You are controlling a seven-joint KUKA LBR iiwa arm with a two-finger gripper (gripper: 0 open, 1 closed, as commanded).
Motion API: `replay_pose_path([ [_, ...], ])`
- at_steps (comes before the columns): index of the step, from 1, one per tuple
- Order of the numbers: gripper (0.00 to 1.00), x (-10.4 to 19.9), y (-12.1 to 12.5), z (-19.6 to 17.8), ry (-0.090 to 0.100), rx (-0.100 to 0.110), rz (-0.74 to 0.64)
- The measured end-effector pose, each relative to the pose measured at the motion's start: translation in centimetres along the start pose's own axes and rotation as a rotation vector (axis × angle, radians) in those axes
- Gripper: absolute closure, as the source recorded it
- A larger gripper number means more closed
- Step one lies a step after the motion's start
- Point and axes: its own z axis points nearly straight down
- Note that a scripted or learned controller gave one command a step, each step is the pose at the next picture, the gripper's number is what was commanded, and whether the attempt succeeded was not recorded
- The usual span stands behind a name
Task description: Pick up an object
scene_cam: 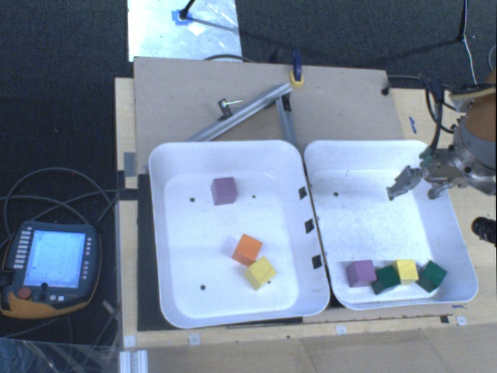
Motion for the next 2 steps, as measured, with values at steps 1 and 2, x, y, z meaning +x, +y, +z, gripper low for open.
replay_pose_path([
  [1,0.00,0.0,0.0,0.0,0.000,0.000,0.001],
  [2,0.00,0.8,0.2,4.6,0.000,0.004,0.001],
])
